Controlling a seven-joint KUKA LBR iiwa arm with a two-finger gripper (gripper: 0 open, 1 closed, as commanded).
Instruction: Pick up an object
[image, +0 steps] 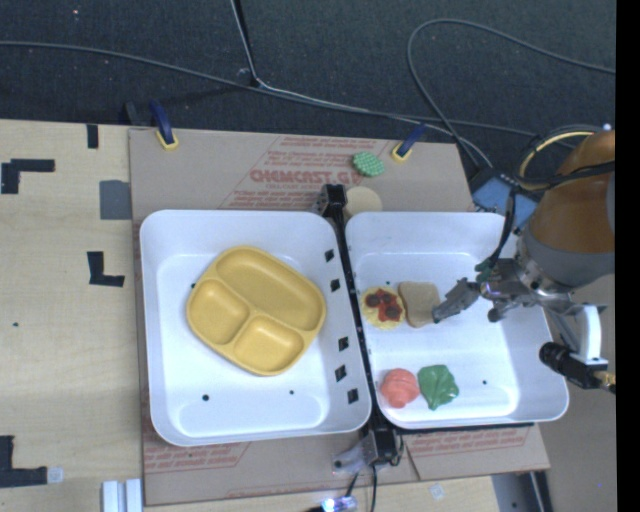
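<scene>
A pale wooden worktop (60, 330) fills the lower frame, with dark carpeted floor and loose black cables along the top, and a brown cardboard sheet (270, 170) lies under two shallow white plastic bins. The left bin (165, 400), at centre frame, holds a yellow three-compartment plastic plate (256, 308), lying flat and turned at a slant. The right bin (490, 400) holds four small toy foods: a beige slice of bread (417, 298) near its middle, a yellow round piece with dark red toppings (383, 307) touching the bread's left side, and, near the lower edge, a pink-red rounded piece (399, 387) just beside a green leafy piece (438, 386). The grey arm reaches in from the right edge, and its gripper (447, 306) sits low over the right bin with its dark tip at the bread's right edge; I cannot tell how far it is spread or whether it grips anything. A small green dotted piece (368, 163) lies on the cardboard above the bins.
</scene>
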